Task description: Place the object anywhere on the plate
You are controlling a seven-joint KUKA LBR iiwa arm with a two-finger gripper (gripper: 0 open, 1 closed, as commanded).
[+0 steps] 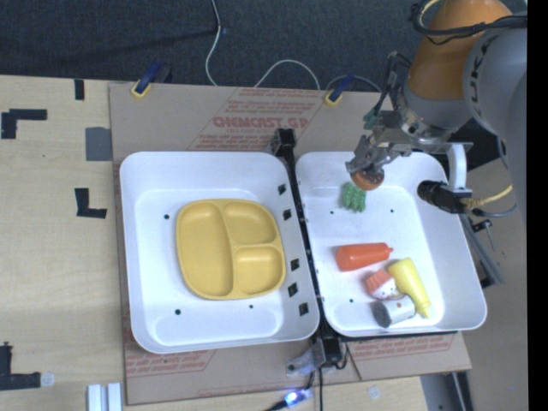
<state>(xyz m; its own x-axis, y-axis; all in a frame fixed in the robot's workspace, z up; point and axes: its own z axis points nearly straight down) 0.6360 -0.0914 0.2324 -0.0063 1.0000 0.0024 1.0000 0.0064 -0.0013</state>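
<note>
While gripped by its orange root between the two-finger gripper's [370,171] closed fingers, dangles leaf-down: small plastic toy carrot [358,190], light, stiff, slick; destined for yellow divided plate [229,248].

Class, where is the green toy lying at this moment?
The green toy lies in the right bin, near its far left corner, just below the gripper and above the orange bottle.
</note>
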